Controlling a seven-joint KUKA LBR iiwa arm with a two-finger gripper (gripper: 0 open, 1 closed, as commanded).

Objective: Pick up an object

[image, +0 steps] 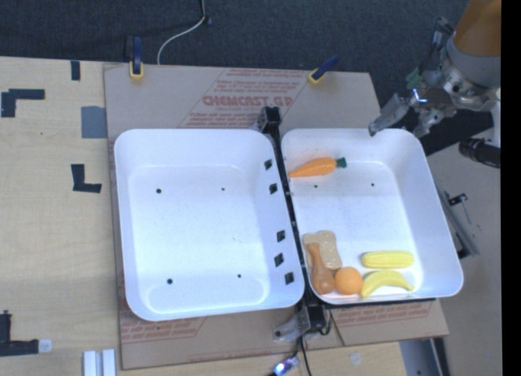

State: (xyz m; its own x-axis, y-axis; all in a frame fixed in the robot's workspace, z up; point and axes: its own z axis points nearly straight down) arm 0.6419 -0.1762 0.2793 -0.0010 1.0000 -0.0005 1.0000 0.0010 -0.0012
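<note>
1. We see the candidate objects all lying in the right bin (423,203): a toy carrot (313,168) near its far-left corner, its green tip pointing right.
2. Along the near edge of that bin we find a cluster: a tan, bread-like piece (323,248), a brownish sausage-shaped item (319,273) just beside it, and an orange ball (348,282) touching that item's near end.
3. To the right of the ball we see a corn cob (387,260) and a banana (386,284), the banana closer to the near rim, the two lying almost parallel.
4. The gripper (400,116) hangs just outside the right bin's far-right corner, well apart from every object; nothing sits between its fingers, and they look spread apart.
5. Above it we see the arm (476,37) with its orange band, reaching in from the right.
6. The left bin (130,203) sits beside the right one, both resting on a cardboard sheet (236,98) held by two clamps (135,59) at the far edge.
</note>
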